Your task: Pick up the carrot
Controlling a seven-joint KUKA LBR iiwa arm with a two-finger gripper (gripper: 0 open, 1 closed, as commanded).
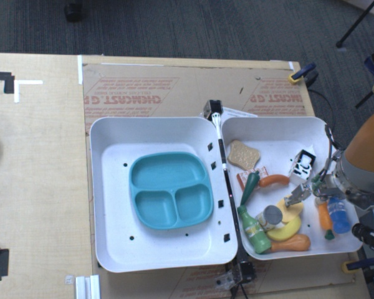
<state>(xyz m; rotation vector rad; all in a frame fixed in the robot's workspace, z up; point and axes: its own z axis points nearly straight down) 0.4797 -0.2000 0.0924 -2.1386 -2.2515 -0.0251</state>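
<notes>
The jaws [297, 196] are hovering in the right bin [280, 124], whether apart or together being impossible to tell. The carrot [324, 220] is lying at lower right, beside a bottle [338, 215]; straddling it lengthwise would avoid the bottle.

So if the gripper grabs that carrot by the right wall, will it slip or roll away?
The carrot looks like a smooth, tapered toy, so it may slide out of a pinch. Its round shape suggests it could roll when nudged. It lies close to a blue bottle and the bin wall, which probably limits rolling but crowds the gripper.
</notes>
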